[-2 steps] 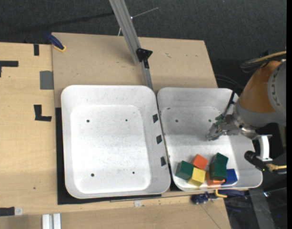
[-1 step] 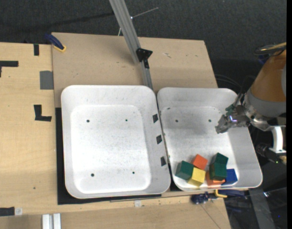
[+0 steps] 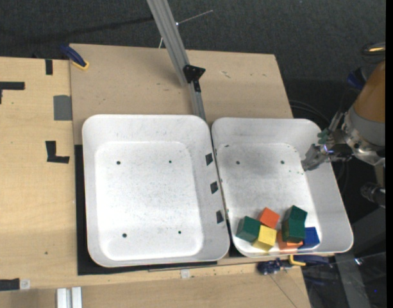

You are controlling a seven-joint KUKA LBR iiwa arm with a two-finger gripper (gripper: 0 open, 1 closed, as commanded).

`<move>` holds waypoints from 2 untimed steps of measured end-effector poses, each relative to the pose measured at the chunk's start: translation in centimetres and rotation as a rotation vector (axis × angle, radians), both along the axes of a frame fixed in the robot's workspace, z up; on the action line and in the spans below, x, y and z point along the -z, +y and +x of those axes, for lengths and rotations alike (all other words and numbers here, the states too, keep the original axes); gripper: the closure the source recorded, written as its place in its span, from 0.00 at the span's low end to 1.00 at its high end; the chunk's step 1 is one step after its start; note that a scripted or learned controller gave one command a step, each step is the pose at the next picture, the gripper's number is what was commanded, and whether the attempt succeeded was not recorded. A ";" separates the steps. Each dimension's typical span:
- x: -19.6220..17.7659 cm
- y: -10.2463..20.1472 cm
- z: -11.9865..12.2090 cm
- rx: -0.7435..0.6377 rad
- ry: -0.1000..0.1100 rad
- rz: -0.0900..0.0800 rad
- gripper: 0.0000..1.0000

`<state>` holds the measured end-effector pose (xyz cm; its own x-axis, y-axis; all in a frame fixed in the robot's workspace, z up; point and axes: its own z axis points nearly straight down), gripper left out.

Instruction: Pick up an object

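Several small blocks lie clustered in the near corner of the right bin (image 3: 247,133): a dark green block (image 3: 249,228), an orange block (image 3: 269,217), a yellow block (image 3: 267,237), a second green block (image 3: 296,219) and a blue block (image 3: 310,237). My gripper (image 3: 313,157) hangs over the right bin's far right edge, well behind the blocks. Nothing shows between its tips.
The left bin (image 3: 93,172) sits beside the right one. A slanted metal pole (image 3: 174,37) with a black clamp (image 3: 193,74) rises behind the bins. Black tape marks and a blue-yellow item (image 3: 74,55) lie on the wooden bench at left.
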<state>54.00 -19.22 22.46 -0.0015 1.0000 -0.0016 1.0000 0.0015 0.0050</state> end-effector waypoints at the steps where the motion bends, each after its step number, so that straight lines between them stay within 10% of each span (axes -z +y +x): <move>1: -3.5 0.0 0.1 0.000 0.002 0.000 1.00; 2: -4.1 5.6 0.8 -0.005 0.004 0.003 1.00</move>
